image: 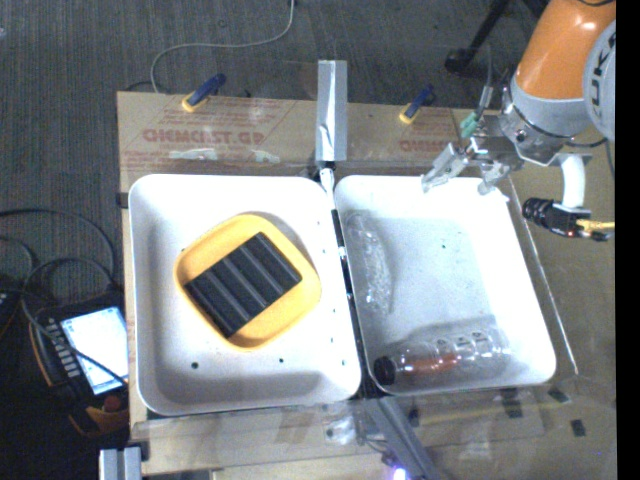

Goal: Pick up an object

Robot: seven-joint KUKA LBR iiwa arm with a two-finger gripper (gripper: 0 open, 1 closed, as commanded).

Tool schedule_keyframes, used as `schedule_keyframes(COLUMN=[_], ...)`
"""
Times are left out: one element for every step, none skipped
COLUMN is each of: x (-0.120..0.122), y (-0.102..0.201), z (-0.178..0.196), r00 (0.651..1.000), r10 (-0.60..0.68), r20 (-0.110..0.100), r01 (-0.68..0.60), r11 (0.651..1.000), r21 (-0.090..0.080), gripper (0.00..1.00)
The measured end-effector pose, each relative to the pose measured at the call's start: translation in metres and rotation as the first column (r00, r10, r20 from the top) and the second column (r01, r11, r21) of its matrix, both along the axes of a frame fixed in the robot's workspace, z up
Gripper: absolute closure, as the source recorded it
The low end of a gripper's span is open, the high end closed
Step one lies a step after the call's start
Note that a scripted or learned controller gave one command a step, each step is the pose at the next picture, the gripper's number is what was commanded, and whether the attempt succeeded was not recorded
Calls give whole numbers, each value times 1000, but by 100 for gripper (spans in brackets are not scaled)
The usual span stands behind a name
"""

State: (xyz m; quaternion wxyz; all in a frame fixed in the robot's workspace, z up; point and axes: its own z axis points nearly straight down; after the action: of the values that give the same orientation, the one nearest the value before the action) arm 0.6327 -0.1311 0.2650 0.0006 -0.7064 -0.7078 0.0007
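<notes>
A yellow block with a black ribbed top [250,279] lies in the left bin [165,208]. In the right bin [440,258] a clear plastic bottle with a dark cap [440,355] lies on its side near the front wall. A clear crumpled plastic piece [366,258] rests along that bin's left side. My gripper [463,173] hangs over the right bin's far edge, high above the contents. Its two fingers are spread apart with nothing between them.
A metal divider post [331,108] stands behind the seam between the bins. Two blue-and-yellow clamps [203,91] [417,103] hold the cardboard backing. A tablet and cables [85,343] lie on the floor at the left.
</notes>
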Motion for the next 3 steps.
schedule_keyframes(x=[-57, -79, -150], y=[51, -8, 56], z=[-75, -57, -82], r00=[997, 980, 995], r10=[-75, 198, 102], r20=[-2, 2, -2], r01=[75, -198, -102], r11=[997, 980, 995], r21=[1, -1, 2], gripper=[0, 0, 0])
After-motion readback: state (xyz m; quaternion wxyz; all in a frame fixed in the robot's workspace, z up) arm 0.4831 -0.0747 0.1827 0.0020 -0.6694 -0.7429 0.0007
